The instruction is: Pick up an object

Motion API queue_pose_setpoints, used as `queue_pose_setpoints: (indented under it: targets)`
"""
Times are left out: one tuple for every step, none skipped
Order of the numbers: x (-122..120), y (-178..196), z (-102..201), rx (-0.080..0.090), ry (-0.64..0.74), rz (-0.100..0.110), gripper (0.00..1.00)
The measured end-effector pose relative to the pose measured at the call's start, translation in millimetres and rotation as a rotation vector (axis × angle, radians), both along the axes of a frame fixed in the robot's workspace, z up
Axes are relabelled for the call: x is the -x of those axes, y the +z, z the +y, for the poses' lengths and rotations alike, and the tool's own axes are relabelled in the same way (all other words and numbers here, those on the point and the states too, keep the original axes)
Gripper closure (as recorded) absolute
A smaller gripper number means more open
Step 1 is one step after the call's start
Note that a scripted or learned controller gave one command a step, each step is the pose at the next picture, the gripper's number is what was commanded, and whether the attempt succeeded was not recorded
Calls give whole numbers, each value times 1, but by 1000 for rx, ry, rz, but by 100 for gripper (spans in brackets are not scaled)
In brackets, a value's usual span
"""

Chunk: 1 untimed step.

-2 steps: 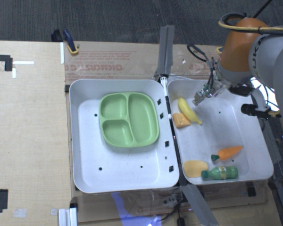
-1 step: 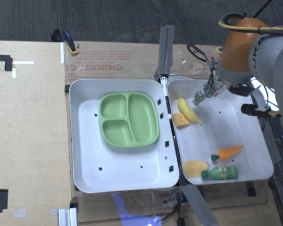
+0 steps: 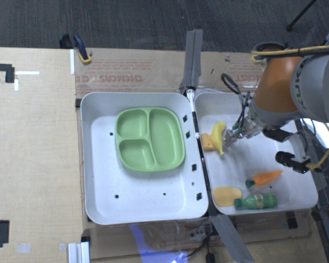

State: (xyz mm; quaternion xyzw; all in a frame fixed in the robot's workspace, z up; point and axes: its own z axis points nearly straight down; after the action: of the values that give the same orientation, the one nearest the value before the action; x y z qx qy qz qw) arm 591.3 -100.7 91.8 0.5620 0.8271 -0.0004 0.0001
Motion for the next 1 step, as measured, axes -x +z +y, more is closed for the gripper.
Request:
queue_pose_setpoints:
  targets:
    - [-42, 0, -2, 1, -68, -2, 0]
